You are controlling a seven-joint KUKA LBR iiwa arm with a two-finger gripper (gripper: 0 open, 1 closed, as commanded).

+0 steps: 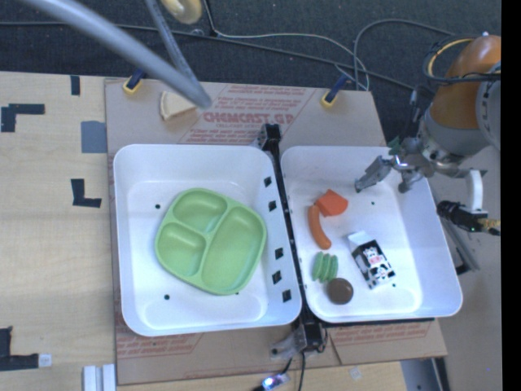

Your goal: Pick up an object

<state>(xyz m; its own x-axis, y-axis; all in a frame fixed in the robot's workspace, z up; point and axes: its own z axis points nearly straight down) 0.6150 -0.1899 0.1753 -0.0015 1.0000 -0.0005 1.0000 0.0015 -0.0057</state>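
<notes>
- The arm [472, 80] is cut off by the right edge.
- The print on the small black-and-white carton [372, 262] is too small to read.

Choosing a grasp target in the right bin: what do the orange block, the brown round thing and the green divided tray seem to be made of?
Orange block: looks like matte plastic or foam, with flat, even colour; hard to say which.
Brown round thing: smooth and slightly glossy, with a faint highlight; probably plastic toy food.
Green divided tray, in the left bin: moulded plastic, satin finish, with soft raised ridges between compartments.
</notes>
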